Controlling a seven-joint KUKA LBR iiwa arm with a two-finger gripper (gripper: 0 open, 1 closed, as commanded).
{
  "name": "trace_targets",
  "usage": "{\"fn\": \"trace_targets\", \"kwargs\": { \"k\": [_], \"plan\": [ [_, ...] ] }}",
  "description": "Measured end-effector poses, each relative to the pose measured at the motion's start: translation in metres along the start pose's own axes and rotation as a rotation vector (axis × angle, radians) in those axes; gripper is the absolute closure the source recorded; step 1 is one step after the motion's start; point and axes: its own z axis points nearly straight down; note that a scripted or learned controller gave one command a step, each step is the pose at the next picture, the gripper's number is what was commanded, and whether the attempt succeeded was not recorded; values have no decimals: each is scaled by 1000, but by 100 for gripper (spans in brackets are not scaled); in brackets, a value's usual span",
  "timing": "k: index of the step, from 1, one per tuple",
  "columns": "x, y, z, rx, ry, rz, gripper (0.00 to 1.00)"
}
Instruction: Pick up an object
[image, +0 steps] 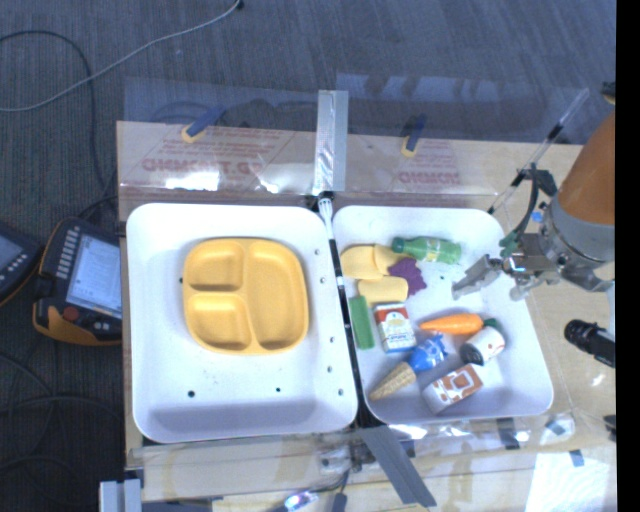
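The gripper (495, 272) hangs with jaws spread wide, holding nothing. Just below it lies the toy carrot (452, 323): probably light, stiff, slick plastic, best pinched across its thick middle.

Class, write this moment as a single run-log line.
pincer: above right bin, holding nothing | nearest: carrot | yellow tray: left bin

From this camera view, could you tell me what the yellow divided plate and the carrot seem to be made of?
Yellow divided plate: probably moulded plastic, matte, one even colour with soft rounded compartment walls. Carrot: likely toy plastic, smooth with a slight sheen, uniform orange; too small to be sure.
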Motion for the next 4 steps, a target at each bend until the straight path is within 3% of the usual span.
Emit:
{"fn": "trace_targets", "kwargs": {
  "k": [1, 2, 3, 4],
  "plan": [
    [14, -18, 141, -21, -6, -116, 0],
    [53, -30, 149, -28, -11, -156, 0],
    [57, -27, 136, -32, -2, -162, 100],
    [114, 39, 61, 0, -3, 2, 100]
  ]
}}
